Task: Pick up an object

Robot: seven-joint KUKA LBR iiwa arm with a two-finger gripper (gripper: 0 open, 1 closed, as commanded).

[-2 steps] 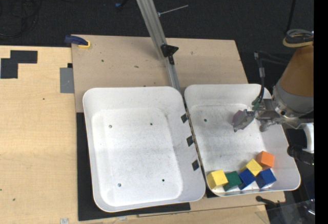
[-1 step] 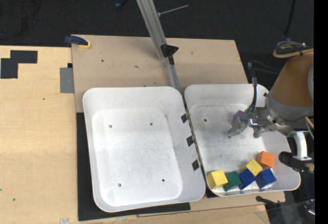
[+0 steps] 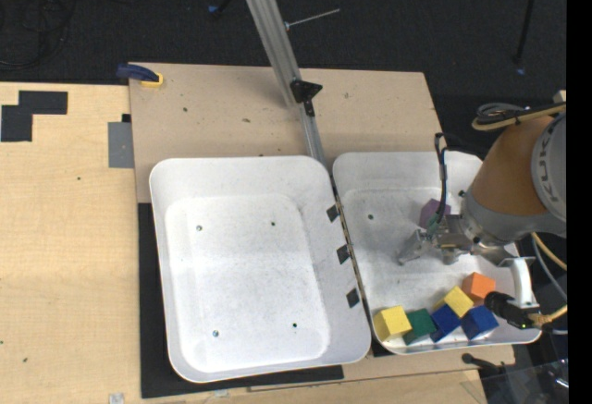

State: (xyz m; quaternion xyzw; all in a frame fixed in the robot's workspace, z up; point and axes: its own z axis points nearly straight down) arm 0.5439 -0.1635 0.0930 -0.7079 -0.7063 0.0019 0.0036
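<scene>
My gripper (image 3: pixel 422 241) hangs low in the right bin (image 3: pixel 388 180), near its middle, with the grey and orange arm reaching in from the right. A small purple object (image 3: pixel 432 211) sits right at the gripper's upper edge; whether it is held or merely lies beside it is unclear. Along the bin's front edge several blocks are clustered: a yellow block (image 3: pixel 392 320), a green block (image 3: pixel 418 326), a blue block (image 3: pixel 445 323), a second yellow block (image 3: pixel 458 301), an orange block (image 3: pixel 479 285) and another blue block (image 3: pixel 480 323).
The left bin (image 3: pixel 176 199) lies beside the right one, split from it by a raised rim with black clips (image 3: pixel 342 253). A slanted aluminium bar (image 3: pixel 274 32) rises behind the bins. Cables run by the arm at the right.
</scene>
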